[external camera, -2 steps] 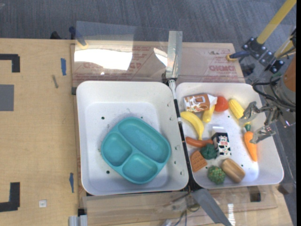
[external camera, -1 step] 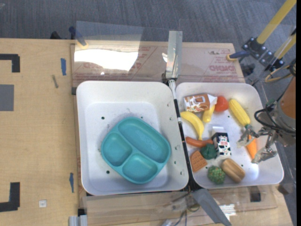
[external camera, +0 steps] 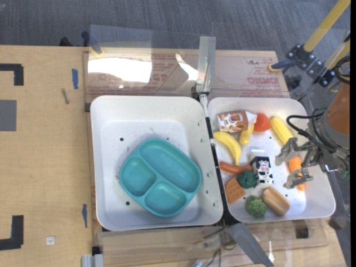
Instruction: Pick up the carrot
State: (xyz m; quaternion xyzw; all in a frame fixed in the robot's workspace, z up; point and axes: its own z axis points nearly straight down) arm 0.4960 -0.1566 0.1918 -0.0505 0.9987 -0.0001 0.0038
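Overhead, reddish print runs across the cardboard sheet [external camera: 245,71] behind the bins, too small and glare-washed to read; the small packet [external camera: 232,122] at the back of the right bin [external camera: 325,202] carries a brown and white label, also illegible. Plywood bench [external camera: 39,166], dark tape corners at its left edge, grey floor beyond. Left bin [external camera: 105,115]: one teal divided plate [external camera: 160,176], three compartments. Right bin, crowded: banana [external camera: 229,144], tomato [external camera: 262,122], corn cob [external camera: 281,130], a black-and-white cow-patterned carton [external camera: 263,169], broccoli [external camera: 256,206], bread roll [external camera: 276,201], cracker [external camera: 235,191], leafy green piece [external camera: 247,178]. Carrot [external camera: 236,168]: long, orange-red, lying flat near the bin's left wall, between banana and cracker, its right end touching the greens. My gripper [external camera: 296,163] sits low at the bin's right side, well apart from the carrot, fingers [external camera: 287,149] spread. A small orange piece [external camera: 296,163] shows between them; possibly touching, but I cannot tell whether it is gripped or lying underneath.
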